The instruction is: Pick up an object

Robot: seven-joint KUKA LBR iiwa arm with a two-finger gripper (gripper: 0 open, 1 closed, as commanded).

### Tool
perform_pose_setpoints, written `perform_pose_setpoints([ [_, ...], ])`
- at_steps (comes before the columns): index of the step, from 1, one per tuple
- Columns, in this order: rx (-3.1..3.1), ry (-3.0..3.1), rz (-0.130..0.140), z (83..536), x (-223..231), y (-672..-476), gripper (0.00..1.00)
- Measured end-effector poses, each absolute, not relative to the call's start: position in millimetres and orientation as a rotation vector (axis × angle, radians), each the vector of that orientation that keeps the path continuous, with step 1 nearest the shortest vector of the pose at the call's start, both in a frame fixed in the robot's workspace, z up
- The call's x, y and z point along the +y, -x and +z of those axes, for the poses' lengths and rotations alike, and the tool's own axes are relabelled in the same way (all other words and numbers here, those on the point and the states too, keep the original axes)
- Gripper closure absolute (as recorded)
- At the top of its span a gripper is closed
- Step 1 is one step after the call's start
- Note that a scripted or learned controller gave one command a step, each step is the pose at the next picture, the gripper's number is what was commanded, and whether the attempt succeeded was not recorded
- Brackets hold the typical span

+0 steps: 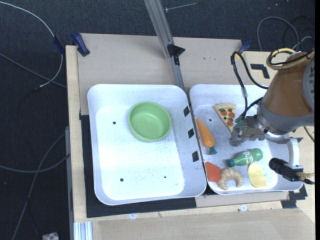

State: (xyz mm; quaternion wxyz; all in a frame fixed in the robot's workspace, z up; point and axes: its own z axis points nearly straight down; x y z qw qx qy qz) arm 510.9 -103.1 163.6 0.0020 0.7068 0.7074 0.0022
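My end effector hung low in the right bin, just beside the pizza slice and above the green bottle. Whether it was wide or narrow, I could not tell. A carrot, a croissant, a red piece and a yellow piece lay nearby. I judged I was at the approach step, nothing yet gripped; next I needed to settle squarely over one object, likely the bottle, and close.

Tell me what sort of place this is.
Most likely a robotics lab bench set up for grasping trials. A grey and orange arm reaches over two white bins, toy food such as a pizza slice and a carrot lies in one, and loose cables trail across dark carpet.
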Motion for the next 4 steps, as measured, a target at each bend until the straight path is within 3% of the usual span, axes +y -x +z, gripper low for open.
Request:
perform_pose_setpoints([
  [2, 2.221, -2.217, 0.009, 266, -98, -510.2, 1.0],
  [3, 2.222, -2.217, 0.004, 275, -98, -511.2, 1.0],
  [4, 2.227, -2.215, 0.005, 272, -50, -524.4, 1.0],
])
